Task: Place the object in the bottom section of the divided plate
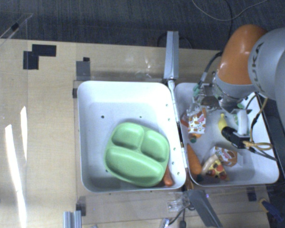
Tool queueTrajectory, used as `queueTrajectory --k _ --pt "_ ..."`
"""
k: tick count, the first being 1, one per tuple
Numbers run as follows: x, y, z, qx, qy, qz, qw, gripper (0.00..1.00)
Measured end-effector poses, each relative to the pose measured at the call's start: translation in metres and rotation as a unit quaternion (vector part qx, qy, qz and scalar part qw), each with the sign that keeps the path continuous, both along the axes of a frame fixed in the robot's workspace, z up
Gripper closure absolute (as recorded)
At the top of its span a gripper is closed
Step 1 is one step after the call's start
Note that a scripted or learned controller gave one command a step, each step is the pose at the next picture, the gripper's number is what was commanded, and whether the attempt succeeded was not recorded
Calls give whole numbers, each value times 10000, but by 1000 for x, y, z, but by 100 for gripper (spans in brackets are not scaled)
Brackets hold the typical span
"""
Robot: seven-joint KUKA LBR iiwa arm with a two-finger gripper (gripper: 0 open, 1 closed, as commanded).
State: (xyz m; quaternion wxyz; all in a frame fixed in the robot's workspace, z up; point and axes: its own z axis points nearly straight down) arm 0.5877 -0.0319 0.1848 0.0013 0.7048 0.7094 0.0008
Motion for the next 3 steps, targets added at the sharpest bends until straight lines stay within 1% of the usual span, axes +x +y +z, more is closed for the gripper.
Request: queueTrajectory --k 1,2,3 --pt "-37 47 3 -48 -64 -738 9972 100" --pt "14 11 133 6 -15 -908 9959 100" --pt "-57 84 0 13 7 -1113 9938 100"
